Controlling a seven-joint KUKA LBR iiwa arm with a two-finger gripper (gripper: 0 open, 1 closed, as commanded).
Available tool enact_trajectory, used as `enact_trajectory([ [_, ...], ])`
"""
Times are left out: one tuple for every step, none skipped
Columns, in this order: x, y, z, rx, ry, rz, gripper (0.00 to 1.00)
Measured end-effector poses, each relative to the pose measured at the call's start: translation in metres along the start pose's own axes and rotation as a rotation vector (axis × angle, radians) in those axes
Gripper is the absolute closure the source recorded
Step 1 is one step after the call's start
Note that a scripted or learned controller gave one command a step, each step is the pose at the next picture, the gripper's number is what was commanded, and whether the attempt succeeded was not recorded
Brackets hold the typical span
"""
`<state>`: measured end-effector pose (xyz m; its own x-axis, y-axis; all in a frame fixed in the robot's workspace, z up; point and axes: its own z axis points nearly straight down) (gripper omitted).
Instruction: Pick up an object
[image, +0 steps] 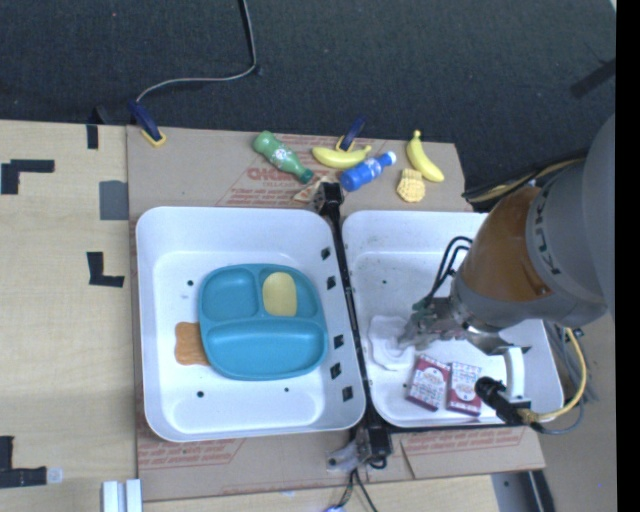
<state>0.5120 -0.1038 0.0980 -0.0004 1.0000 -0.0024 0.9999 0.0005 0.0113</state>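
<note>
- In the right bin (520, 232), near its front wall, lay two small dark-red cartons (447, 385) side by side, touching each other; their long axes ran from far to near, tilted a little, with the white label faces up.
- Just left of the cartons, on the bin floor, there was a flat white object (385, 343), pale against the white plastic, and its exact shape I could not tell.
- The gripper (420, 328) was low over this white object, just beyond the far-left corner of the cartons; whether its fingers were spread or pressed together I could not tell, and nothing was seen between them.
- The grey arm with the orange band (505, 255) came in from the right and covered much of the right bin's right half.
- The left bin (155, 300) held a blue divided tray (262, 330) with a yellow oval piece (280, 293) in its far-right compartment; an orange piece (187, 343) showed from under the tray's left edge.
- Both bins stood on cardboard (180, 170) over a wooden bench, with a dark carpet on the far side.
- On the cardboard beyond the bins lay a green bottle (282, 156), two bananas (341, 156), a blue bottle (365, 171) and a yellow corn-like toy (409, 185).
- The far part of the right bin's floor was open, while the cartons lay close to the near wall.
</note>
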Motion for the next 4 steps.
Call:
enact_trajectory([
  [0.0, -0.001, 0.001, 0.003, 0.0, 0.0, 0.0],
  [-0.089, 0.012, -0.115, 0.008, -0.002, 0.002, 0.0],
  [-0.036, -0.015, -0.016, 0.017, 0.005, -0.001, 0.0],
  [-0.006, -0.029, -0.009, 0.014, 0.004, -0.001, 0.0],
])
